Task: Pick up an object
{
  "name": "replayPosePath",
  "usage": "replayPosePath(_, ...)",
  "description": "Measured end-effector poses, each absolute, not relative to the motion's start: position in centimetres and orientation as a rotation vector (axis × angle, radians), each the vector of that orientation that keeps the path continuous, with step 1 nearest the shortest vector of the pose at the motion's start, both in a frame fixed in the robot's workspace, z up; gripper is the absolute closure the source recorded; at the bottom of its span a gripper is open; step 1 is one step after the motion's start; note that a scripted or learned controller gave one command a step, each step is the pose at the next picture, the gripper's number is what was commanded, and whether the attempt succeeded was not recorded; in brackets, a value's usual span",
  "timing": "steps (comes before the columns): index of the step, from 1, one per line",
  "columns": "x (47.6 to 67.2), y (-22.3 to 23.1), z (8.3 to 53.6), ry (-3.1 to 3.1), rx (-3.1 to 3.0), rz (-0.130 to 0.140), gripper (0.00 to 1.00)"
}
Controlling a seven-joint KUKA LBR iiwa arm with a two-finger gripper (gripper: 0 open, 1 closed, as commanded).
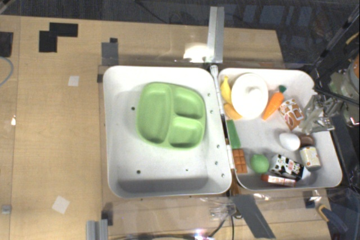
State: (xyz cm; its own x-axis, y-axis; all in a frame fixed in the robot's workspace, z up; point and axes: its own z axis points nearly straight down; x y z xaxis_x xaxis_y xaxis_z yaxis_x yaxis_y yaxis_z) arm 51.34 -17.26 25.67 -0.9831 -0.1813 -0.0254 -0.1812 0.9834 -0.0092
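My gripper hangs over the right side of the right bin. It is open, with nothing between its fingers. Its tips are just above a white egg and a small brown object. Close by lie a snack packet, an orange carrot and a small can. Further left in this bin are a white round bowl, a banana, a green ball, a cow-patterned carton, a chocolate bar and a green stick.
The left bin holds a green divided plate. A thin red item lies along the right bin's front wall. A metal post stands behind the wall between the bins. The wooden bench stretches to the left.
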Motion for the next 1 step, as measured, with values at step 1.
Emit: replayPosePath(1, 51.6, -17.2, 26.88, 3.094, -0.284, -0.014, 1.0)
